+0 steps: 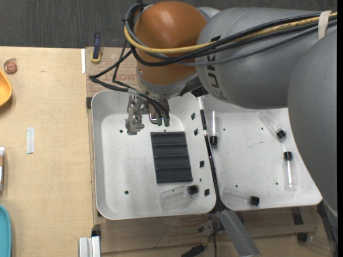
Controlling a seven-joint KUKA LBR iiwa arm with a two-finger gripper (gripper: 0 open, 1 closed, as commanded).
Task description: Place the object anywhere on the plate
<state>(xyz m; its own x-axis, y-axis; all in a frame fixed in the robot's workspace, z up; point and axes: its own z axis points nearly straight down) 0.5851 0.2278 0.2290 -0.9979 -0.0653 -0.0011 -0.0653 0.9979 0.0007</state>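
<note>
A black ribbed plate (pixel 171 157) lies flat in the middle of the left bin (pixel 112 165). A clear vial with a black cap (pixel 179 193) lies on its side on the bin floor just in front of the plate's near edge. My gripper (pixel 148 120) hangs over the back of the left bin, just behind the plate's far edge and slightly to its left. It is open and I see nothing between its fingers. The orange band and grey wrist hide the bin's back rim.
The right bin (pixel 257 159) holds several clear black-capped vials, one by the divider (pixel 213 128), one at the back right (pixel 273 125), one at the right (pixel 289 171) and one at the front (pixel 244 197). The wooden bench (pixel 48 143) lies to the left.
</note>
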